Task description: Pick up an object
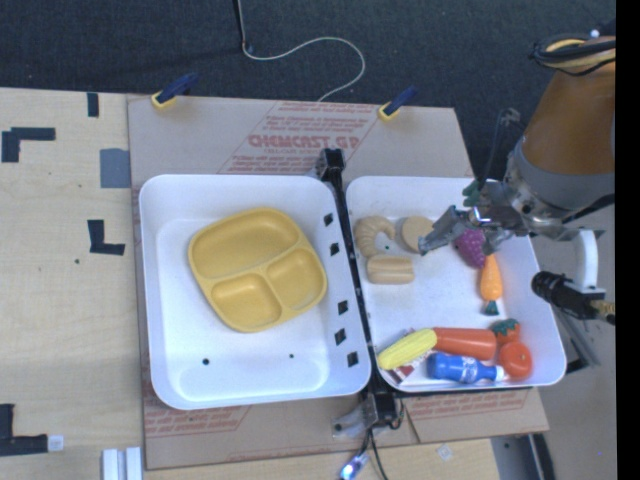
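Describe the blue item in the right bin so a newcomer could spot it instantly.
Start at the right shallow white bin and go to its near edge. There a small blue plastic bottle lies on its side, below the long orange carrot; it is the one blue thing among the toy food.

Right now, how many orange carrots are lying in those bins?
2, both in the right bin: a small carrot near the gripper, a big carrot beside the corn. The arm might hide others.

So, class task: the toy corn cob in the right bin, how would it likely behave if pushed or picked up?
The corn cob looks rounded and tapered, so it would probably roll or swing sideways when pushed. It looks like moulded plastic, so likely stiff and light. It lies against the long orange piece, which may crowd a grasp.
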Controlling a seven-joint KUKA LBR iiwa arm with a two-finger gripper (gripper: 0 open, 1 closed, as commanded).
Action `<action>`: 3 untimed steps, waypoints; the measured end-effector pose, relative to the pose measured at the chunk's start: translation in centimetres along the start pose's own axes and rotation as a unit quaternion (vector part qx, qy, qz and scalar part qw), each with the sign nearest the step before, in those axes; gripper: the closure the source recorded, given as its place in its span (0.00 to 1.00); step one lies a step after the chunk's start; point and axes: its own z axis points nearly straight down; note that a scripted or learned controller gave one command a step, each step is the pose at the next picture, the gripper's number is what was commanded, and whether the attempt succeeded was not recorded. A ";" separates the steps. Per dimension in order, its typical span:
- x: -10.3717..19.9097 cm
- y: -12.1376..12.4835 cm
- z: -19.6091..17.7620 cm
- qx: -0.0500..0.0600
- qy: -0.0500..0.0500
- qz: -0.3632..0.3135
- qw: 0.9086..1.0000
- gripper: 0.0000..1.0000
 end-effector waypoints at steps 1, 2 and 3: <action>0.0 0.0 -1.0 0.000 0.000 -0.001 1.000 1.00; 6.8 -0.6 -10.2 -0.005 0.001 -0.004 1.000 1.00; 11.6 -1.5 -14.0 -0.002 0.001 -0.003 1.000 1.00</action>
